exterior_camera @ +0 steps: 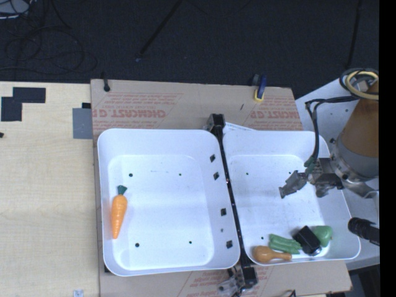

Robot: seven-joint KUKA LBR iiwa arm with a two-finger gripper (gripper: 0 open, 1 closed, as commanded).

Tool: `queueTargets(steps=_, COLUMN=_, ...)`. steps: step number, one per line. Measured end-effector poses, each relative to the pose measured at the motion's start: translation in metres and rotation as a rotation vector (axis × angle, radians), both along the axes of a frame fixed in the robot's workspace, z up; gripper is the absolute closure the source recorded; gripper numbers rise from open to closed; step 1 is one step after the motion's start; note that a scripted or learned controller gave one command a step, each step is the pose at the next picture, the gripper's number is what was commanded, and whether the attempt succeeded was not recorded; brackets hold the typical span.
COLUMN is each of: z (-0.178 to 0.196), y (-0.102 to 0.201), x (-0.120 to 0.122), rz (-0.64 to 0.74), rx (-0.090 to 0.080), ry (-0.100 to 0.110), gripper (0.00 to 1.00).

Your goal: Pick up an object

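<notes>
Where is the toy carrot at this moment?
In the camera view, the toy carrot lies in the left bin, near its left wall, with its green top pointing away from the camera. It lies far from the gripper, which is over the right bin.

The grey arm (pixel 362 135) reaches in from the right, its tool (pixel 296 184) spread open, holding nothing.

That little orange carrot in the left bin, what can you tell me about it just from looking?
The carrot looks like a toy, likely plastic: a smooth orange body with a small dark green leafy cap. It lies flat on the floor of the left bin, close to that bin's left wall, cap pointing toward the far side and its narrow tip toward the near edge, leaning slightly. Nothing else touches it. The gripper is away over the right bin.
</notes>
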State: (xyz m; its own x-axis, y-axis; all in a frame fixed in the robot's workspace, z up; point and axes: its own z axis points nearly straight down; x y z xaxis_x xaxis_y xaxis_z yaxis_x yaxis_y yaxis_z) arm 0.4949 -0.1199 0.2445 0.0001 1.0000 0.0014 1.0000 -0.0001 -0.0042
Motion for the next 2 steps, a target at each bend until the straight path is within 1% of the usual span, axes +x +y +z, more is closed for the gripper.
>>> queueTargets(steps=1, z=-0.051, y=0.045, x=0.030, rz=0.004, rx=0.002, ry=0.004, gripper=0.00)
queueTargets(steps=2, z=-0.057, y=0.148, x=0.145, rz=0.012, rx=0.001, ry=-0.010, gripper=0.00)
